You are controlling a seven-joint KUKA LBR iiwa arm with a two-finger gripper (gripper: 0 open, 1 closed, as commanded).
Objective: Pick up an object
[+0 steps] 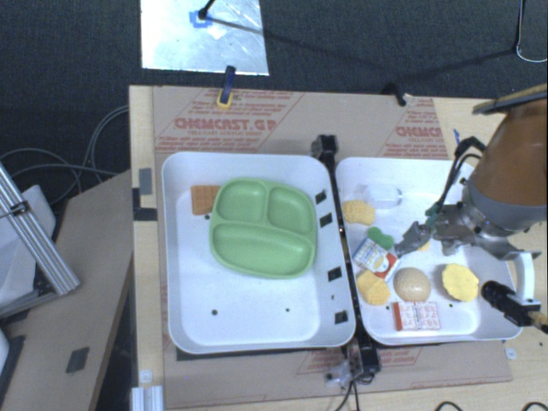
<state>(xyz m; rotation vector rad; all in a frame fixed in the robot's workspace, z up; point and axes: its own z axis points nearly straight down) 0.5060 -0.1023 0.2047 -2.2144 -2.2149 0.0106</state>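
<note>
Where the bench [282, 118] carries its two shallow white bins side by side, the left bin [184, 264] is the bigger scene; it holds a pale green divided tray [261, 228] with three compartments, its long axis running left to right, and a small tan cracker-like square [203, 199] touching the tray's upper left edge.

The right bin [428, 336] holds the small things I could pick; my grey arm [512, 174], with its orange band, reaches in over this bin from the right.

Going down in size: a red and white packet [416, 317] lies flat near the bin's front wall, long axis left to right; a beige egg-shaped piece [412, 284] sits just above it; a yellow round piece [461, 282] lies to the right of the egg; a yellow lumpy piece [358, 212] sits near the divider; an orange-yellow piece [373, 289] lies beside the egg's left; a small printed packet [374, 256], tilted on a diagonal, rests between them with a bit of green [382, 239] at its upper end.

My gripper [413, 237] hangs just right of that green bit, pointing left and down; I cannot tell how its jaws stand, nor whether it touches anything.
</note>
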